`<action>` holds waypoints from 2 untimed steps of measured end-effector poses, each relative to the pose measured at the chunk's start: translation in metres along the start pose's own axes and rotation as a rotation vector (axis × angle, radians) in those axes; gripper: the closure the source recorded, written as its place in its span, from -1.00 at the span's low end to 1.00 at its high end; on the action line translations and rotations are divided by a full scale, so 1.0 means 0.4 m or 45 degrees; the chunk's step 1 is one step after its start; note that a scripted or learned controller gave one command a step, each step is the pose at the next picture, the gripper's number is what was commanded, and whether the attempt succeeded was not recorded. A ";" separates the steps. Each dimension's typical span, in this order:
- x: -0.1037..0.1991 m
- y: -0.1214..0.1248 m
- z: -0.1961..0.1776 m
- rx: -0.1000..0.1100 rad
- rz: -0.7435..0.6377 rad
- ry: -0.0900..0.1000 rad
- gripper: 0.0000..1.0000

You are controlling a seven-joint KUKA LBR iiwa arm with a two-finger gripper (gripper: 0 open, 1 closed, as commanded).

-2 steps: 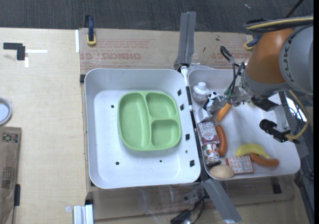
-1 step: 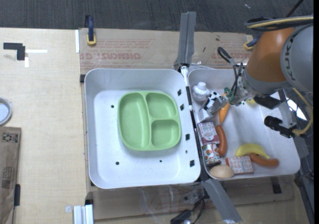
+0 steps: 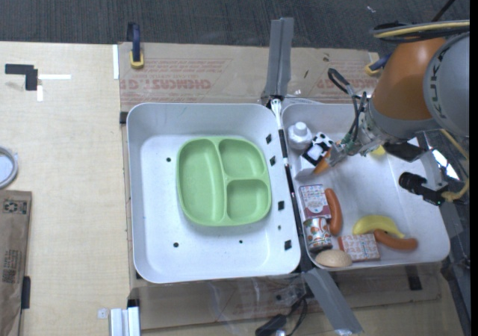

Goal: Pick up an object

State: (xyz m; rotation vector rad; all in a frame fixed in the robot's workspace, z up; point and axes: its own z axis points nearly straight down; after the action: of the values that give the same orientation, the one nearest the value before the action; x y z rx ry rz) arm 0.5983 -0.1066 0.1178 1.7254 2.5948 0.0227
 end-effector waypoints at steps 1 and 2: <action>-0.072 -0.217 0.062 0.037 0.203 0.014 1.00; -0.064 -0.263 -0.139 0.038 0.616 0.007 1.00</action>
State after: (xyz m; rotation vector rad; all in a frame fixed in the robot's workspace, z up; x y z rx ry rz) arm 0.5095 -0.1709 0.1711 2.3155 2.1232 -0.0018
